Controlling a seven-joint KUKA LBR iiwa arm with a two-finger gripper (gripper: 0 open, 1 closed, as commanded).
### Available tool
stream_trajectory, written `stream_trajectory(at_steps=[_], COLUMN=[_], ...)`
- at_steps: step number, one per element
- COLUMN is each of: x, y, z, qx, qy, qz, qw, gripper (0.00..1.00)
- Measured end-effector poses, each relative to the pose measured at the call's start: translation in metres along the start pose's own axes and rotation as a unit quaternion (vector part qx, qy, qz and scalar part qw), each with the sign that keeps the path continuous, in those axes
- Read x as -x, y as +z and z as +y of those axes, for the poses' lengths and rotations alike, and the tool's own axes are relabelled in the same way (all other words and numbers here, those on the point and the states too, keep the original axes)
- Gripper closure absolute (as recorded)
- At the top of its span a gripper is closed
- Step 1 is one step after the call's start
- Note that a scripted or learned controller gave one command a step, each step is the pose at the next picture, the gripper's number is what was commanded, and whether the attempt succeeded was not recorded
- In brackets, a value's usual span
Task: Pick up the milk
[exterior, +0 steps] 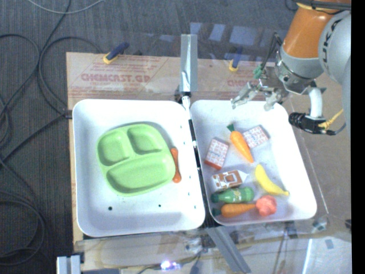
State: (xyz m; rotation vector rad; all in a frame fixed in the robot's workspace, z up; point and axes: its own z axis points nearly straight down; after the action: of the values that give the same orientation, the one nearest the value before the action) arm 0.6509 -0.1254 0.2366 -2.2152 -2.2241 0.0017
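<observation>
Your milk (229,180), a small carton with a brown and white face, lies on its side low in the right bin (299,170), left of centre; just below it, touching or nearly so, lies a green bottle (234,196), and under that a carrot (238,209) along the bin's near wall; a pink, roundish piece (266,205) sits at the carrot's right end. A banana (269,181) curves just to the right of the milk, close but apart from it. Up and to the left of the milk you have a patterned red and white box (217,153), tilted; a second carrot (240,144) runs slantwise beside it, green top uppermost, and a second patterned box (256,136) rests against that carrot's right side.

The gripper (258,96) hangs over the far rim of the right bin, well apart from the milk; you can see its jaws spread wide with nothing between them; the orange band and grey arm rise behind it at the upper right.

In the left bin (85,204) you have a green divided plate (136,157) lying flat, with a thin orange piece (175,165) touching its right edge. Both bins sit side by side on the desk (85,84), clipped at its far edge by a yellow and blue clamp (116,52); dark cables (23,130) trail over the floor on the left.
</observation>
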Motion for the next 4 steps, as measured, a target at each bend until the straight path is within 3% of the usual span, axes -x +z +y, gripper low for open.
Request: stream_trajectory(at_steps=[1, 2, 3, 4], x=[0.062, 0.09, 0.088, -0.001], y=[0.088, 0.14, 0.134, 0.081], z=[0.0, 0.005, 0.004, -0.03], qx=[0.0, 0.004, 0.002, 0.001], qy=[-0.143, -0.129, -0.13, -0.214], qz=[-0.002, 0.0, 0.0, -0.001], qw=[0.9897, 0.9916, 0.9915, 0.9768], gripper=[0.0, 0.0, 1.0, 1.0])
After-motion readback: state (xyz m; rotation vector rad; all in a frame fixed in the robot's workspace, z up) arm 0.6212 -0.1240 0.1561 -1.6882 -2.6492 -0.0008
